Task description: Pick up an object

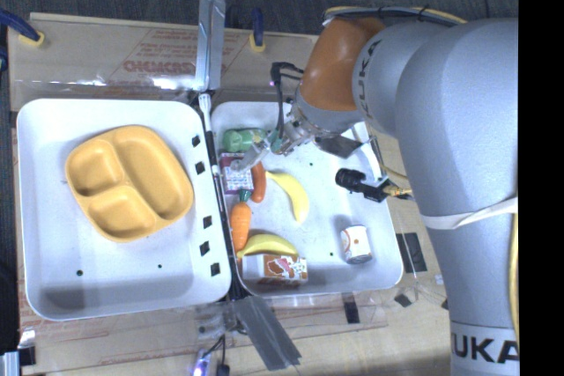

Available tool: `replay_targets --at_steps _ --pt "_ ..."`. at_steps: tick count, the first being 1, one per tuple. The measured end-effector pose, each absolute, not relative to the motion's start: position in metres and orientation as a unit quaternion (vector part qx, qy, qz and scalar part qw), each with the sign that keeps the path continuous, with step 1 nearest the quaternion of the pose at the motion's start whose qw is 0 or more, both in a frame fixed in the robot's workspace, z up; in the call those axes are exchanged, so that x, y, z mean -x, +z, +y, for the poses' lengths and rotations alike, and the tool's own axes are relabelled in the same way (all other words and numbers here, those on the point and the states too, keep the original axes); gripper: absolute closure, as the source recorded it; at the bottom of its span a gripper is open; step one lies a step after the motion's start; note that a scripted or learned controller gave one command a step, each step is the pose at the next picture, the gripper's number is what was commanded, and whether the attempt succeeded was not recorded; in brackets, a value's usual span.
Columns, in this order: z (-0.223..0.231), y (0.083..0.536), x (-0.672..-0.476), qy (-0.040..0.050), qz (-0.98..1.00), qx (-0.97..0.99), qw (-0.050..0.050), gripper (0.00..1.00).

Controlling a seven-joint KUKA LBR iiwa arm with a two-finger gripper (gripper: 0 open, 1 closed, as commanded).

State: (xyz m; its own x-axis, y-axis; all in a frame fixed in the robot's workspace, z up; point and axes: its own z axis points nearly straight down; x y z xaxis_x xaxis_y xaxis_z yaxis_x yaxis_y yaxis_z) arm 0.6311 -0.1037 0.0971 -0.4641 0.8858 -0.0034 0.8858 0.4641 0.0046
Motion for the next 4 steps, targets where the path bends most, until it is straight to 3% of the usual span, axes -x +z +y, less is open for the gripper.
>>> replay_targets --at_steps 1,3,4 --pt "-0.103 0.108 -0.632 0.0019 0.857 -0.516 0.003 1.0" --pt "-0.103 0.129 -0.633 0.0013 0.858 -0.513 0.004 1.0" --pt "-0.112 0.203 -0.657 0.0 0.871 -0.491 0.0 1.0"
